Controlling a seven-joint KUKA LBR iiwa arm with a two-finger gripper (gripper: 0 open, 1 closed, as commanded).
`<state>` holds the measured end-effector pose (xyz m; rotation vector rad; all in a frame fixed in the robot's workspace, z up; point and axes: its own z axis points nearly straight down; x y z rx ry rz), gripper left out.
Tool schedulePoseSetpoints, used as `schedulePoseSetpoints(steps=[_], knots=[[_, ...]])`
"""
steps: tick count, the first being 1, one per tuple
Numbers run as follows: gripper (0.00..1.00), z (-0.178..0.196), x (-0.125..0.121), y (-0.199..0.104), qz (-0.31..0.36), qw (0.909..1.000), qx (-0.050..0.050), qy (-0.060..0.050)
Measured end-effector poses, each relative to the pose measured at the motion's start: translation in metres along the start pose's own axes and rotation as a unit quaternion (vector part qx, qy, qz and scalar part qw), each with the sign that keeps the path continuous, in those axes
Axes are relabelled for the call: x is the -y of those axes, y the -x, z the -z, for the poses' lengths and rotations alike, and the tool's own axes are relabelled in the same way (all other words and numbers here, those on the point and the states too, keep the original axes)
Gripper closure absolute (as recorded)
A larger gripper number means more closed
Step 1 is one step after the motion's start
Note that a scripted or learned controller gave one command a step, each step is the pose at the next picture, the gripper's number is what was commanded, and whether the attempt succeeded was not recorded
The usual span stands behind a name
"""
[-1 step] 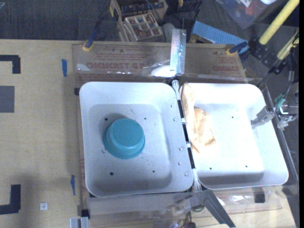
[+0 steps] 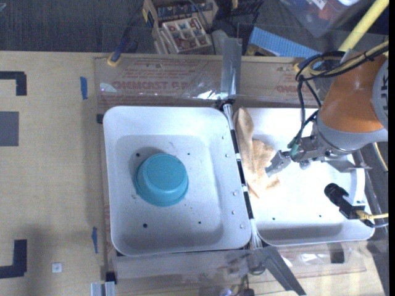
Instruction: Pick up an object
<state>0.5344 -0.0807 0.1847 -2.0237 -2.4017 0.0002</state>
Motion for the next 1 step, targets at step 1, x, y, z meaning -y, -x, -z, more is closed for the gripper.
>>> schedulePoseSetpoints(steps=[1], knots=[[0.0,-0.092,-0.0126,0.0234,0.036,0.9993,0.001,0.006]])
